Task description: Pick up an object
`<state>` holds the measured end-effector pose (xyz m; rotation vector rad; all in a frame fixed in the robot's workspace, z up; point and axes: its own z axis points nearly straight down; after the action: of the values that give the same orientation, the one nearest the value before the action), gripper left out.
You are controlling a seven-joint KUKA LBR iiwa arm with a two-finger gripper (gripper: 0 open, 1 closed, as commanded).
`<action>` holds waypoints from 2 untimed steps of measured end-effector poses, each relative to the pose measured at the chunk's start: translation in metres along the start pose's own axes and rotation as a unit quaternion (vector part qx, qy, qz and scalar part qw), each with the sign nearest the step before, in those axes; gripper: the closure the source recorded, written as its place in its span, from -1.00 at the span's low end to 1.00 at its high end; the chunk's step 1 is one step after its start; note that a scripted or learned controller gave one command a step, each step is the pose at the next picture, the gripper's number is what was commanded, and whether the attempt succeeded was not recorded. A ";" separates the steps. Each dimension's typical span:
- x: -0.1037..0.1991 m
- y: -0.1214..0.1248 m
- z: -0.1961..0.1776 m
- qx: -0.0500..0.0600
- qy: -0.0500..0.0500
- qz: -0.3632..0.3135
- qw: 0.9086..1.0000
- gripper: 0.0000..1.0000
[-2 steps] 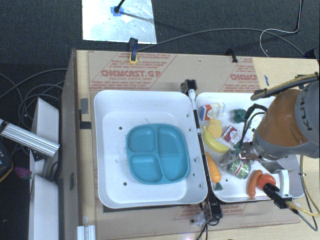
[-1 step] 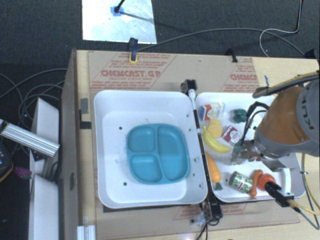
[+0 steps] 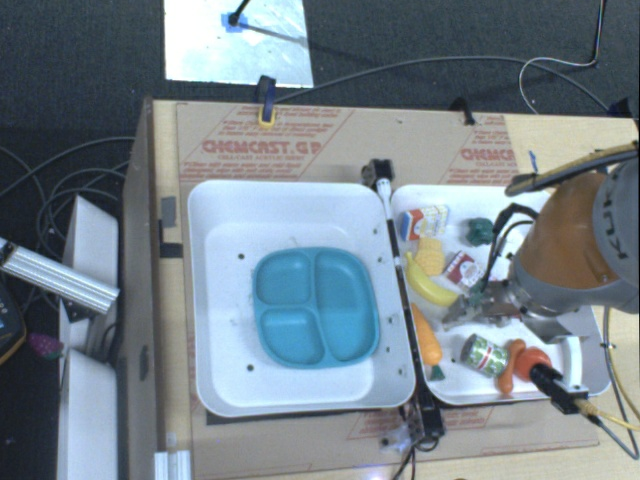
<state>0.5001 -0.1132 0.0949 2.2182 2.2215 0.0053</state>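
Here my claw (image 3: 470, 308) hangs low in the right bin (image 3: 575, 368); whether it's spread or closed I cannot tell. The banana (image 3: 430, 286) lies just left, the green can (image 3: 484, 354) just below.

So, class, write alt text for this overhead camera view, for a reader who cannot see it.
A grey robot arm reaches from the right into the right bin, which holds small items including a banana, a carrot and a can. The left bin holds a blue divided plate.
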 end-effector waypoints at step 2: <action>0.010 0.163 0.015 0.016 0.002 -0.003 1.000 -1.00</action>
<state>0.6631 -0.1025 0.0805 2.2292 2.2465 -0.0264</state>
